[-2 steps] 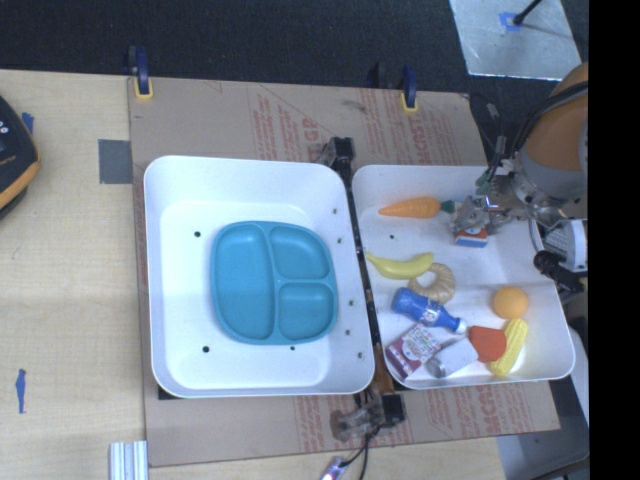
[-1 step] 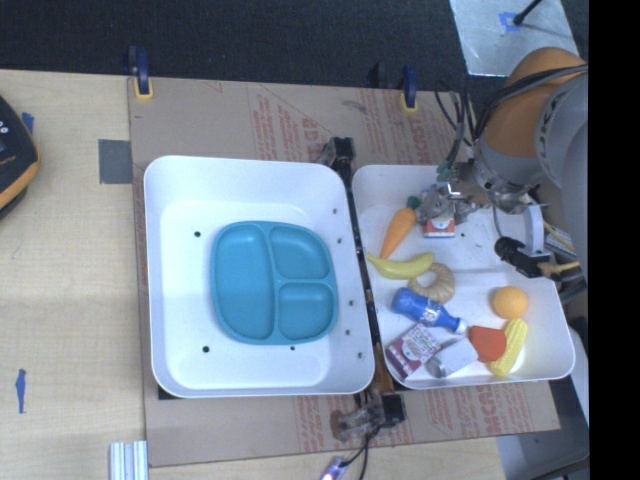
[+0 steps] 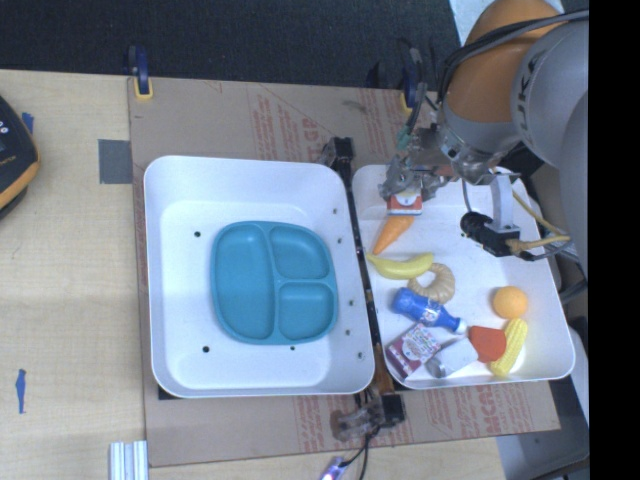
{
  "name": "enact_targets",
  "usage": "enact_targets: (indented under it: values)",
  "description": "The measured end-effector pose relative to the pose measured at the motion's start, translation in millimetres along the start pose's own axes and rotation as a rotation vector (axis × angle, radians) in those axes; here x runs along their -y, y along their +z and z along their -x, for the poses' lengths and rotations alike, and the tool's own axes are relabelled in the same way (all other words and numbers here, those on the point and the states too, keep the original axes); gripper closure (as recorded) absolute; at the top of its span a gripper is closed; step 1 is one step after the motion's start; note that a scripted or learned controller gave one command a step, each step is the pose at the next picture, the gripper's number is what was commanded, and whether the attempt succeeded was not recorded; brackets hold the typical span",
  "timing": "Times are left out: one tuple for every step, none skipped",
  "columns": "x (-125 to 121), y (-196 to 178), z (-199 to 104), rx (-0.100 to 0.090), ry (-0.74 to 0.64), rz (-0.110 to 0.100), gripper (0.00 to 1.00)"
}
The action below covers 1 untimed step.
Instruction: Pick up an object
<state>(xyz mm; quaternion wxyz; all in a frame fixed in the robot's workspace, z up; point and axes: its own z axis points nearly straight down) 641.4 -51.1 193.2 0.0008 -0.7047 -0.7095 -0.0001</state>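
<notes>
While my gripper (image 3: 408, 190) hovers low over the small red-and-white carton (image 3: 404, 204) at the right white bin's (image 3: 545, 368) far-left corner (grip state unclear), I should descend squarely, avoiding the orange plastic carrot (image 3: 393, 233) touching it.

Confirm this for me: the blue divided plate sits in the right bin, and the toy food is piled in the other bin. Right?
Not quite. The camera view shows the blue divided plate in the left bin, not the right. The toy food, such as the banana and carrot, is piled in the other bin, the right bin.
</notes>
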Motion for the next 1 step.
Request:
enact_targets:
  values:
    - [70.7,1.9,-57.7,0.002,0.0,-0.005,1.0]
